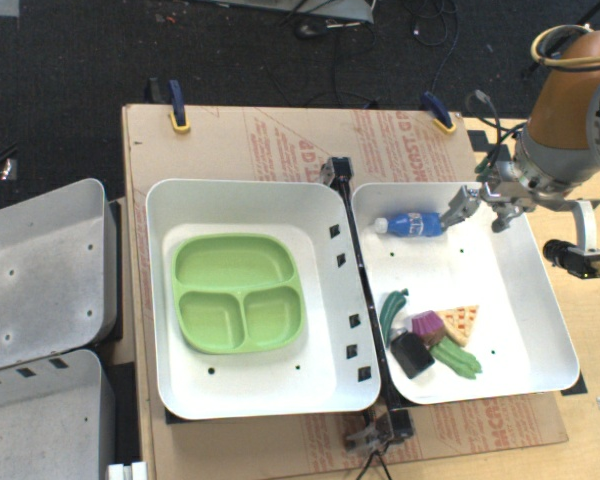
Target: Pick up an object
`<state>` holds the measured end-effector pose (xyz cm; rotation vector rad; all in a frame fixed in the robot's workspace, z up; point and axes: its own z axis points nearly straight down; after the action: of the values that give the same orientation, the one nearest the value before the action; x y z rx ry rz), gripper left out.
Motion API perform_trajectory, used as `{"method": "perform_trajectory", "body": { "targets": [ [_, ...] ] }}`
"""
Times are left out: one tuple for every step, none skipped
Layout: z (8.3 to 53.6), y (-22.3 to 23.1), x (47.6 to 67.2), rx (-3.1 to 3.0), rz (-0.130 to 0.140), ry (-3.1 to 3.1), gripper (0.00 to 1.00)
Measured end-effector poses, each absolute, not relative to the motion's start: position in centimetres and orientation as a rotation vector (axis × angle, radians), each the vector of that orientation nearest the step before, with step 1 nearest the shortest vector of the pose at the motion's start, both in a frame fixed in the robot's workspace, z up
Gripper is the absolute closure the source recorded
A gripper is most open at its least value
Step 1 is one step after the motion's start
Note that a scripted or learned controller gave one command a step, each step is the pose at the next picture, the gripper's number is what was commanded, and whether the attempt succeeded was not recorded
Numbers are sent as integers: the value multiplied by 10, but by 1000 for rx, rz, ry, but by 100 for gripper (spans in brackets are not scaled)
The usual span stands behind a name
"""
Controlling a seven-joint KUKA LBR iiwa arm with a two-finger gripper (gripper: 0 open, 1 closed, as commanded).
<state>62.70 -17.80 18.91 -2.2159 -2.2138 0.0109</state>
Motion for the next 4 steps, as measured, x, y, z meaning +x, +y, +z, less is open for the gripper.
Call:
{"method": "perform_trajectory", "body": {
  "targets": [
    [196,-178,630,-2221,0,-2223,0],
    [150,-175,636,-2215,3,-2224,0],
    [97,-174,634,-2215,5,-2222,0],
    [111,-174,637,-2218,-2,-2229,100]
  ]
}}
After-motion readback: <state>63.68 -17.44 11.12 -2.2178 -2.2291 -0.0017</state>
